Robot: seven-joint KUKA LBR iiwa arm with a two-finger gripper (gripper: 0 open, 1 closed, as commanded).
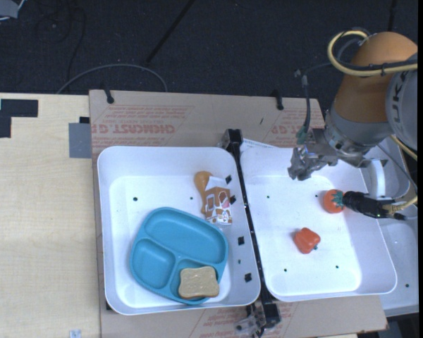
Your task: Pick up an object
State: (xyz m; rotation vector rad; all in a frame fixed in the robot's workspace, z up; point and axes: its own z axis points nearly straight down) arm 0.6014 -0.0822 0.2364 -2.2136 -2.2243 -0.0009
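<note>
The hand (304,167) hangs over the far edge of the right bin (282,220), near that bin's far middle. It is dark and seen from above, so I cannot tell whether it is open or closed; nothing is visibly held in it. The grey arm (370,83) with its orange band reaches in behind it from the right.

Nearest the hand, toward the bin's right edge, lies a round orange-red fruit (330,201) with a green top. Further toward the near edge, around the bin's middle, sits a small red piece (306,240), apart from the fruit.

Across the divide, the left bin (120,210) holds a brown drumstick-shaped piece (202,182) by its far right corner. A small printed packet (218,206) lies just beside it, against the right edge. A blue divided tray (162,255) fills the bin's near half, tilted. A slice of toast (199,282) lies in the tray's near right compartment.

Both bins rest on a cardboard sheet (162,122) on the pale wooden surface (35,224).
</note>
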